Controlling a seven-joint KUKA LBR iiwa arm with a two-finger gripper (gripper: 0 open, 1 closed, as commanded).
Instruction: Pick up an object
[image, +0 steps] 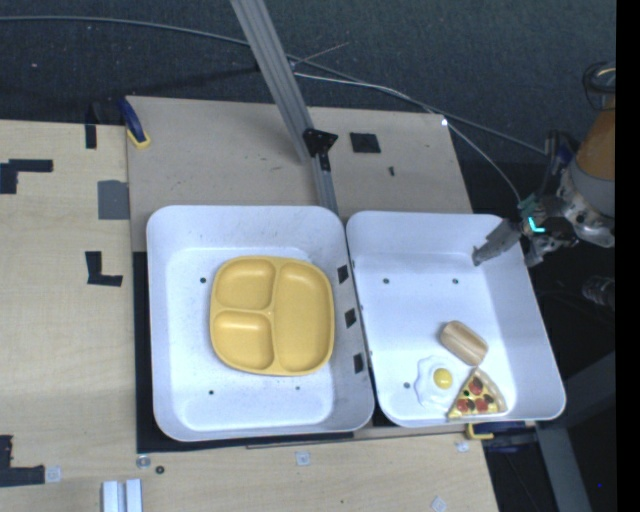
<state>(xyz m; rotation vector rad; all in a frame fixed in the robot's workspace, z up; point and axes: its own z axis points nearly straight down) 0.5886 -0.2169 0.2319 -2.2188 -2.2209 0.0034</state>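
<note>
Pizza slice (477, 396) and fried egg (436, 382) sit in the right bin's (420, 250) near right corner, bread roll (463, 342) just behind them, loose, ready for grabbing. Yellow divided plate (272, 314) fills the left bin (175, 300). Gripper (510, 245) hovers over the right bin's far right rim, well apart from the roll; fingers' state: cannot tell, nothing visibly held.

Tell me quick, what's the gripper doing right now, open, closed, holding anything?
Gripper: over the right bin's far right corner, nothing visible between its fingers; open or closed cannot be told.
</note>
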